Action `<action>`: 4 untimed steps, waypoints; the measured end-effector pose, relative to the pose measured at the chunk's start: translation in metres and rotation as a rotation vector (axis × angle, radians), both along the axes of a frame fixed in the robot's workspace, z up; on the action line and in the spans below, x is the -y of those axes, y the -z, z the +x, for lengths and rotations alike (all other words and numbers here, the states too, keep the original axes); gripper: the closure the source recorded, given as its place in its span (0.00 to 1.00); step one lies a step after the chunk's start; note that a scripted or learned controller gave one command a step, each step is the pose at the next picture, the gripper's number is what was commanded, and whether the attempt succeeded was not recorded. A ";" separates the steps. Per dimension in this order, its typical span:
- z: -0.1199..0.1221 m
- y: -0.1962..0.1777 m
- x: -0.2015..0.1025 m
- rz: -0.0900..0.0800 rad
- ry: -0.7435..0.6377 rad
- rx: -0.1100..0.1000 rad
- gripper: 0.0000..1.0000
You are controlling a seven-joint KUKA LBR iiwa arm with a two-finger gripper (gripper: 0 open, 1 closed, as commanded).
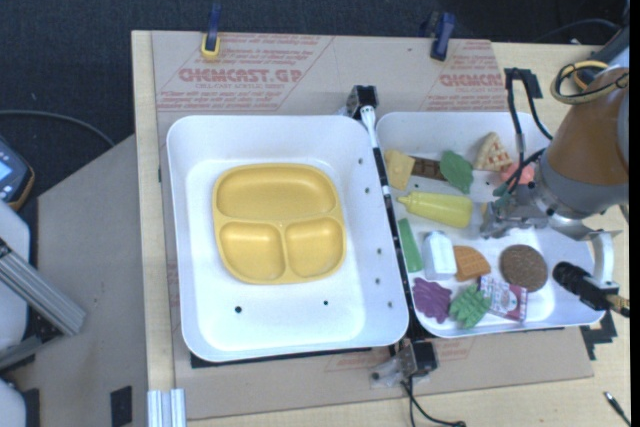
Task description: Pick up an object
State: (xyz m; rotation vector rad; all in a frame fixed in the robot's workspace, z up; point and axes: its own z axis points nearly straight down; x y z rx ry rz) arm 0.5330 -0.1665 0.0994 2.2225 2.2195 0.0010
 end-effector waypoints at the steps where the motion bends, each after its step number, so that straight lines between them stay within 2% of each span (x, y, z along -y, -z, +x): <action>1: 0.004 -0.059 0.008 -0.003 -0.001 0.004 1.00; 2: 0.012 -0.104 0.008 -0.002 -0.002 0.004 1.00; 3: 0.013 -0.127 0.008 -0.003 -0.002 0.005 1.00; 4: -0.004 -0.137 -0.043 0.003 -0.006 -0.003 1.00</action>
